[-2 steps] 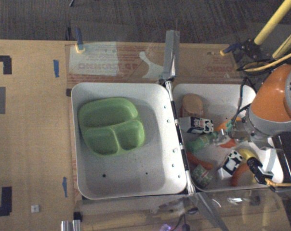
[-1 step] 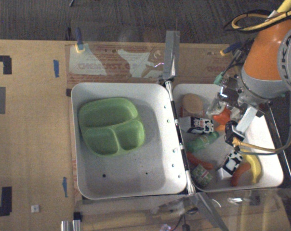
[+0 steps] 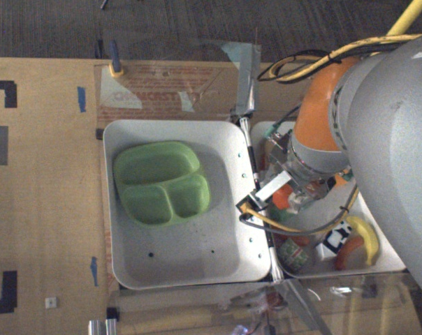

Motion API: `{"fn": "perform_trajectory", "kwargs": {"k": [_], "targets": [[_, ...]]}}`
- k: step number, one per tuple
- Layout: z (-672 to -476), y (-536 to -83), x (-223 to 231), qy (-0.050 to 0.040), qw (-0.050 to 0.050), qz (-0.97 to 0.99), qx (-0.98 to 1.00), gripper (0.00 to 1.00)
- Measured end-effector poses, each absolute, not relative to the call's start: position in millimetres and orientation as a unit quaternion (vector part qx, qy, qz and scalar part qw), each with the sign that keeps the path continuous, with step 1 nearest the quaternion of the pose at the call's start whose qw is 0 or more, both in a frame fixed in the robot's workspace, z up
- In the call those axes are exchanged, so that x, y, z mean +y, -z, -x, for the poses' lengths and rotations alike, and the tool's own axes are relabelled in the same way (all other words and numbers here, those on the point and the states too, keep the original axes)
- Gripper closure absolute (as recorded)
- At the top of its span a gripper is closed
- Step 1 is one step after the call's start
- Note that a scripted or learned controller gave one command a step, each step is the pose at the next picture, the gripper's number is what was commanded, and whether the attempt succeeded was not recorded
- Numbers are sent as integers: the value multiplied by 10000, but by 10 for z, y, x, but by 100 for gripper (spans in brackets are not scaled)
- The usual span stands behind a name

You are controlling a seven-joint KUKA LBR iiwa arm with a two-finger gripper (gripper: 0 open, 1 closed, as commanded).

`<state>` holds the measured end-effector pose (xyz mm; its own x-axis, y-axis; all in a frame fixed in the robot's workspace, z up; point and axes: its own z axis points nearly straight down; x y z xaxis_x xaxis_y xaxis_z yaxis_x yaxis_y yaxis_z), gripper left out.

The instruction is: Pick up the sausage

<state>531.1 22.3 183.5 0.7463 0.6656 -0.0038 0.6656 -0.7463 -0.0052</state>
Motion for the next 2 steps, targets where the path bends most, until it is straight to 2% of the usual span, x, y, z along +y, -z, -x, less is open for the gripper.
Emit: {"fn": "perform_trajectory", "kwargs": {"k": [1, 2], "targets": [[-5703, -2959, 538, -11, 4, 9581, -2864, 100], [-5931, -2448, 1477, 0, 2, 9863, -1649, 100]]}}
